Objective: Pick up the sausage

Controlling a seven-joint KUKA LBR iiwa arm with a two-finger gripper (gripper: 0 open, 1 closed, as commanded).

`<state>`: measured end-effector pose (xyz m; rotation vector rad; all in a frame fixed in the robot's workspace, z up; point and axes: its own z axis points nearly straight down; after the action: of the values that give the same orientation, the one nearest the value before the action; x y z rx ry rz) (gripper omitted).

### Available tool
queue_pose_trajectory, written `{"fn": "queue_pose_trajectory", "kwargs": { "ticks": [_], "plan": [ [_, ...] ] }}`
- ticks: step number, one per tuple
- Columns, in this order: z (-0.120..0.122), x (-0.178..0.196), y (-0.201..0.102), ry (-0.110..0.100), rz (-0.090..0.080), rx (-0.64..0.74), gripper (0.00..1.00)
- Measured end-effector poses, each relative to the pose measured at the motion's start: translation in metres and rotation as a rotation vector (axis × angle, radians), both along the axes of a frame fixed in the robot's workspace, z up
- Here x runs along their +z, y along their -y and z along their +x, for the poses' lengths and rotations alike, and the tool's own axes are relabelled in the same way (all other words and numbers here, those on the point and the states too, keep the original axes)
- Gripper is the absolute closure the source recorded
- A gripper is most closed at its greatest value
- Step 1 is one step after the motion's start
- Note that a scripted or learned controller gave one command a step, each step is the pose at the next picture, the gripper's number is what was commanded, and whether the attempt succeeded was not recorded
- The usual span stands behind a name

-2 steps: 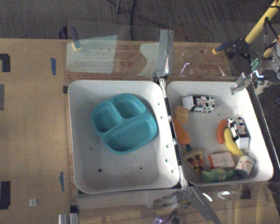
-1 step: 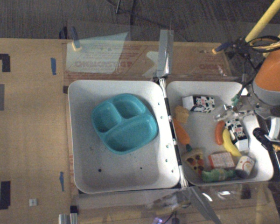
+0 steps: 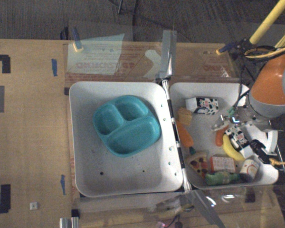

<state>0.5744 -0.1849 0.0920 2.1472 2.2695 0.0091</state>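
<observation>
A pale wooden worktop [image 3: 28, 141] carries two shallow white plastic bins side by side. The left white bin [image 3: 85, 175] holds a teal plastic plate with three compartments [image 3: 127, 124], lying a little above the bin's middle and turned at a slant. The right white bin [image 3: 199, 91] holds a scatter of small toy foods.

The grey arm with its orange band [image 3: 270, 87] reaches in from the right, over the right bin's far right side. Its pincer [image 3: 237, 134] hangs low over the toys at that side, black and white parts crowded together; whether it is spread or pressed together I cannot tell.

The small reddish-orange sausage [image 3: 220, 137] lies in the right bin, just left of the pincer and touching or nearly touching the upper end of a yellow toy banana [image 3: 232, 150]; whether the pincer touches it is unclear. Nothing is plainly seen between the pincer's tips.

Along the bin's left wall lies an orange toy carrot [image 3: 184, 134], with a small tan piece [image 3: 184, 115] above it. Near the top sits a white carton with black cow patches [image 3: 202, 105]. Towards the near edge are a pizza-slice toy [image 3: 198, 165], a small red-and-white box [image 3: 222, 163] beside it, a green lumpy toy [image 3: 222, 177] below those, and a small round can-like toy [image 3: 248, 168] at the lower right corner.

Behind the bins, a clear plastic sheet [image 3: 104, 56] lies over printed cardboard.
</observation>
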Motion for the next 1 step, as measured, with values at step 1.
{"fn": "queue_pose_trajectory", "kwargs": {
  "ticks": [1],
  "plan": [
    [0.0010,0.0101,-0.0001,0.003,0.002,-0.002,1.00]
  ]
}}
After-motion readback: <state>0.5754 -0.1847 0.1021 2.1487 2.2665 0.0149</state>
